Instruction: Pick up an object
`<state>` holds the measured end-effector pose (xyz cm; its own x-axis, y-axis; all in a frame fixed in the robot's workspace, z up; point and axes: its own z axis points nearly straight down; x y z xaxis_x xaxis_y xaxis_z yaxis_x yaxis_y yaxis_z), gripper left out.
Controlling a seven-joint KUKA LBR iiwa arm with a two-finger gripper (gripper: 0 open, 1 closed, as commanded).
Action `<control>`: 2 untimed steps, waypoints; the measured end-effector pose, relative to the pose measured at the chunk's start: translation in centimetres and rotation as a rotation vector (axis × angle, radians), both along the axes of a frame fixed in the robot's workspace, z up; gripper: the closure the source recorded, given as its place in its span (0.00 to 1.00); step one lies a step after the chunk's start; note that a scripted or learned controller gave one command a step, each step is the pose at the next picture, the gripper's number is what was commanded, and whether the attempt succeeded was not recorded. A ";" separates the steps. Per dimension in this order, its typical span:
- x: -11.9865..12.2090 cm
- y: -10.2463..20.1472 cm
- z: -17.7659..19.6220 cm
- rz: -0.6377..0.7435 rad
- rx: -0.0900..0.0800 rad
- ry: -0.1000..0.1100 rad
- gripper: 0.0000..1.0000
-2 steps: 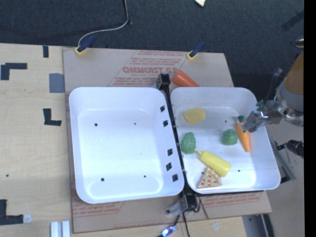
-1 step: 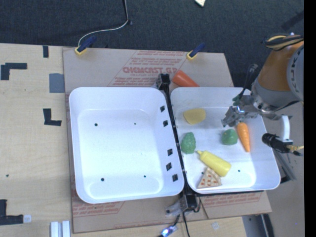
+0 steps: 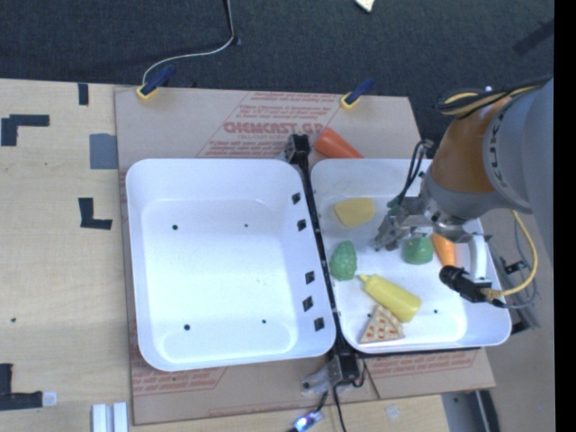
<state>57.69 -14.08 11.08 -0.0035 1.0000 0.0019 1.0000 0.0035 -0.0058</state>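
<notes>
Camera view: the gripper (image 3: 393, 232) hangs low in the right bin (image 3: 481, 331), just beside a round green toy (image 3: 417, 251); whether its claw is released or clenched I cannot tell. That green piece looks light, hard, smooth plastic (likely slippery), best pinched across its middle. Nearby lie a pale yellow lump (image 3: 355, 211), a knobbly green piece (image 3: 343, 261), a yellow bottle (image 3: 392, 296) and a pizza slice (image 3: 382, 328).

2 white bins (image 3: 144, 241) on cardboard-covered bench (image 3: 54, 268)
</notes>
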 end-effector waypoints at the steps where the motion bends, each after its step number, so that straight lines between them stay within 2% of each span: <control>1: -0.5 2.7 -2.7 -0.001 -0.003 -0.005 1.00; 2: 5.6 -6.8 -2.6 -0.006 -0.007 -0.012 1.00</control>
